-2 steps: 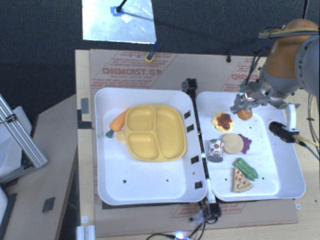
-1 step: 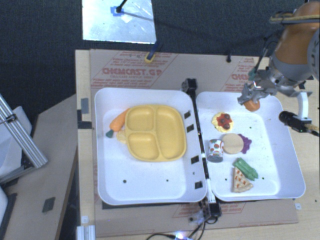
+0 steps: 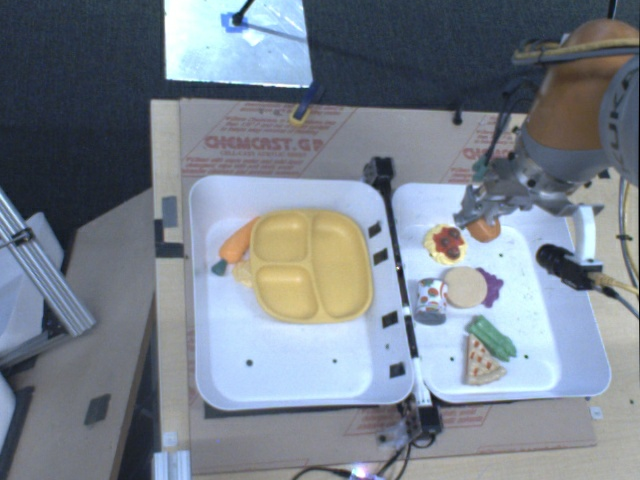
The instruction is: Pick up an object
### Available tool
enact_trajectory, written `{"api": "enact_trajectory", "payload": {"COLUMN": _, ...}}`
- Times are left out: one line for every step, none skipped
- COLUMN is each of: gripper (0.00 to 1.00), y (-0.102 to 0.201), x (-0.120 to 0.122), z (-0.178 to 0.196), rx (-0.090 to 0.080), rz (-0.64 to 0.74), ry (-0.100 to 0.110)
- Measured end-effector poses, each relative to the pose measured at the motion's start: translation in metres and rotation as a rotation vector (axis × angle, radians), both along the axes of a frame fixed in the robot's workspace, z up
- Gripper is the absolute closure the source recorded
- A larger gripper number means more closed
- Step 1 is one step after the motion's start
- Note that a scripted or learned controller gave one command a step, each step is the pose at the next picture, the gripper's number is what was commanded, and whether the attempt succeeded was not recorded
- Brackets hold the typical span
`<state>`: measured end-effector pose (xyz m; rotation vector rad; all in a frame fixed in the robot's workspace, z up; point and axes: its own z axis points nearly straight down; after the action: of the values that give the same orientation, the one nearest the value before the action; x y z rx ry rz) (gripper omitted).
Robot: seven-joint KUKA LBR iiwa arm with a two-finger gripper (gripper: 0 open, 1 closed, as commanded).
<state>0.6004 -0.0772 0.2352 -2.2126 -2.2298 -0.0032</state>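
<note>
Far left of the jaws, in the left bin (image 3: 215, 368), a yellow divided plate (image 3: 305, 265) lies flat near the middle, its three shallow wells moulded in smooth, slightly glossy plastic with rounded corners. A toy carrot (image 3: 237, 240), orange and tapered with a green tip, is tucked against the plate's left rim, partly under it by the look of it.

The other toys lie scattered in the right bin (image 3: 560, 368), loose and separate, which suits picking one at a time. Below and left of the jaws stands a small printed cup (image 3: 431, 301), cylindrical, close to the divider. Just below the jaws lies a flat yellow disc with red topping (image 3: 445, 242), like a small pizza or tart. Further below sits a round tan cookie-like piece (image 3: 466, 287) resting on a purple, scalloped shape (image 3: 491, 286); below those, a lumpy green pod (image 3: 493, 336) touches a triangular pizza slice (image 3: 482, 363).

The gripper (image 3: 480, 213) hangs low over the bin's upper part, angled down from the right. A small orange rounded object (image 3: 485, 230) sits right at its tips, probably the target. Whether the jaws are open, closed or clamped on it I cannot tell; the wrist hides them. The piece looks smooth and round, so it may slip.
</note>
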Motion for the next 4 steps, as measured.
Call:
{"api": "enact_trajectory", "payload": {"gripper": 1.0, "y": 0.023, "x": -0.008, "z": -0.014, "rx": -0.001, "rz": -0.001, "ry": 0.001}}
{"api": "enact_trajectory", "payload": {"gripper": 1.0, "y": 0.029, "x": -0.016, "z": -0.001, "rx": -0.001, "rz": -0.002, "ry": -0.001}}
{"api": "enact_trajectory", "payload": {"gripper": 1.0, "y": 0.021, "x": -0.019, "z": -0.002, "rx": -0.001, "rz": -0.006, "ry": 0.0}}
{"api": "enact_trajectory", "payload": {"gripper": 1.0, "y": 0.035, "x": -0.015, "z": -0.014, "rx": -0.001, "rz": -0.002, "ry": 0.002}}
